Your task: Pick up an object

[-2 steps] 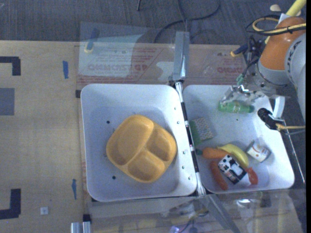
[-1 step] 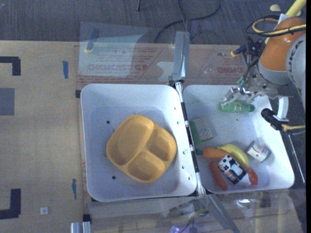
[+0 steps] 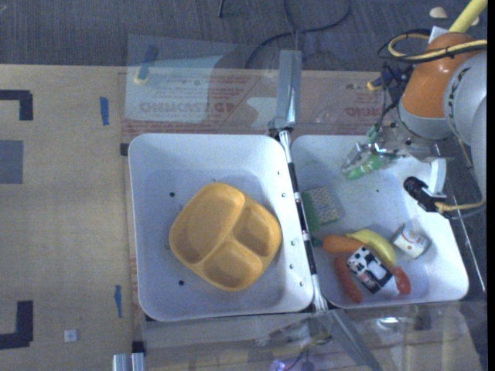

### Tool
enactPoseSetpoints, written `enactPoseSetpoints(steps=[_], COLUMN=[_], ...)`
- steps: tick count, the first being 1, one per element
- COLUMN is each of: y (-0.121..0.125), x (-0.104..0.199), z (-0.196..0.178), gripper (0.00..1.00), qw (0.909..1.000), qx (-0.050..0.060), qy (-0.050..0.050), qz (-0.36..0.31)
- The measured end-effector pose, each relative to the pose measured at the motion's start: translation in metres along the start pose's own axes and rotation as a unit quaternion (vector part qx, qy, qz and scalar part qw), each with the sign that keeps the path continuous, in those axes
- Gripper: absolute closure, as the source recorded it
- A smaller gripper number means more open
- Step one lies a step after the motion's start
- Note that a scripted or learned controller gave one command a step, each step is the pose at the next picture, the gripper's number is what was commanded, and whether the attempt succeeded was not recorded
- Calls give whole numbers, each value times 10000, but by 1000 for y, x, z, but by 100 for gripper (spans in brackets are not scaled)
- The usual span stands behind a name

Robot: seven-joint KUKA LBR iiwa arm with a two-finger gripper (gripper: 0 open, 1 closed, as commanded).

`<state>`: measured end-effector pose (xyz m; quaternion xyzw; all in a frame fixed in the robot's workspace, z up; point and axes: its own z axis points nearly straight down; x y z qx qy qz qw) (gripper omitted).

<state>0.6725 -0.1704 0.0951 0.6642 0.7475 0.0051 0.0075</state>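
Camera view is showing me the gripper [image 3: 370, 154] hanging over the far part of the right white bin [image 3: 452, 284], and I cannot tell its state. Something greenish and crumpled [image 3: 360, 168] is sitting right at its tip. Nearer me, a green scrubbing sponge [image 3: 322, 205], yellow banana [image 3: 374, 243], orange carrot [image 3: 340, 244], black-and-white box [image 3: 369, 268] and small white cup [image 3: 411, 242] are crowding together. A yellow divided plastic tray [image 3: 225, 236] is lying in the left white bin [image 3: 147, 161].
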Motion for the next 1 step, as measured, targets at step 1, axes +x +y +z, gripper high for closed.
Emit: enactPoseSetpoints(steps=[1], y=[1], x=[-1], z=[-11], gripper=[100], qw=[10000], qx=[-18], qy=[-13], qz=[-5])
